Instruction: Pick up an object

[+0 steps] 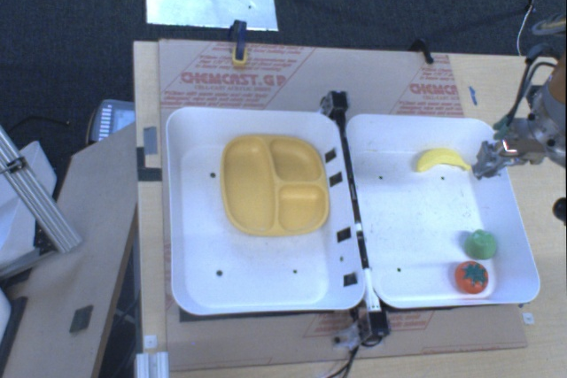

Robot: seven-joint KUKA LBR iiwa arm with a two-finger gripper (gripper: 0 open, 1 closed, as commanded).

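My arm: cut off at right edge of frame, mid-height. My hand: small, blurred; finger spacing unreadable. Counter: right side cropped. Grey device, left of frame: partly hidden by counter.

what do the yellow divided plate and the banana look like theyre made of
The yellow divided plate looks like moulded plastic: uniform colour, soft sheen, rounded compartment walls. The banana is probably a plastic toy, judging by its even bright yellow and smooth surface, though at this size real fruit cannot be ruled out.
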